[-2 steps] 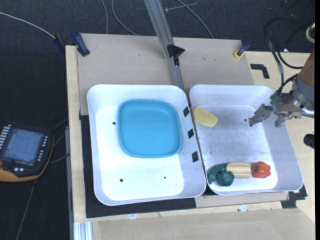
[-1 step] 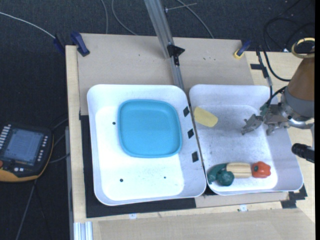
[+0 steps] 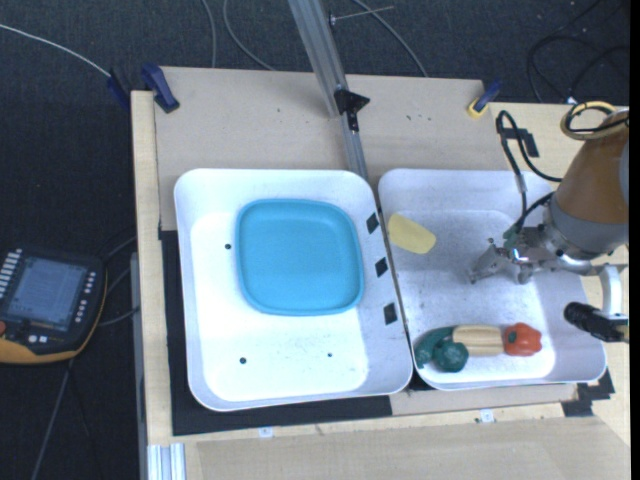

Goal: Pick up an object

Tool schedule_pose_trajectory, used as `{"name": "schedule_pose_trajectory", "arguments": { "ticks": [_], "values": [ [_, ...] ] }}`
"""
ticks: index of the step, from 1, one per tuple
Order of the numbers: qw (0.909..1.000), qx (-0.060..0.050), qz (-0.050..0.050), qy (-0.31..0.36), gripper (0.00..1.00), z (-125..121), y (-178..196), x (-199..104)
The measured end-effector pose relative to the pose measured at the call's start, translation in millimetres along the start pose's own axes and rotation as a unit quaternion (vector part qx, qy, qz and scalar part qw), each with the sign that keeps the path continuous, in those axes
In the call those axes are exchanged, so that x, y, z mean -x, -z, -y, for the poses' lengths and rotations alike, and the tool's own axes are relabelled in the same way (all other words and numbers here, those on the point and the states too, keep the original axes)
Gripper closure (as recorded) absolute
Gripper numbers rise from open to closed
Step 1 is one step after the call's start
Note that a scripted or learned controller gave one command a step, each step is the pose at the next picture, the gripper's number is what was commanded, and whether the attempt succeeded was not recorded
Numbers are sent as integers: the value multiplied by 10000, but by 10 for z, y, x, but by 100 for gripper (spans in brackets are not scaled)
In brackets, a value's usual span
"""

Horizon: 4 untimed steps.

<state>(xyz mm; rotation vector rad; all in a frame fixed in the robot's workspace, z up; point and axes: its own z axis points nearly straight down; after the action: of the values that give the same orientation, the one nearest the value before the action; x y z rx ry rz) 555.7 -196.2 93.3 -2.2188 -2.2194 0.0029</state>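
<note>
White plastic bins sit side by side: the left bin (image 3: 200,268) holds a smooth square blue plate (image 3: 299,256); the right bin (image 3: 450,193) holds a yellow chip (image 3: 411,234), tan stick (image 3: 478,339), green lump (image 3: 441,352) and red pepper (image 3: 521,339). Gripper (image 3: 492,265) hangs mid-bin, fingers spread, holding nothing.

A: We see a pale wooden surface (image 3: 260,118) standing on dark carpeted floor (image 3: 60,118), with thin cables (image 3: 80,53) looping past its far edge.

B: We also note blue clamps (image 3: 158,86) at its far corners.
</note>
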Motion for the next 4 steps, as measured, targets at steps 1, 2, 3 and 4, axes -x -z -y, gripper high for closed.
{"name": "schedule_pose_trajectory", "arguments": {
  "ticks": [1,2,3,4],
  "values": [
    [10000,27,6,1,100,-15,131,2],
    [10000,45,13,-2,100,36,735,43],
    [10000,42,11,3,100,2,1168,10],
    [10000,24,6,0,100,1,1306,10]
  ]
}}
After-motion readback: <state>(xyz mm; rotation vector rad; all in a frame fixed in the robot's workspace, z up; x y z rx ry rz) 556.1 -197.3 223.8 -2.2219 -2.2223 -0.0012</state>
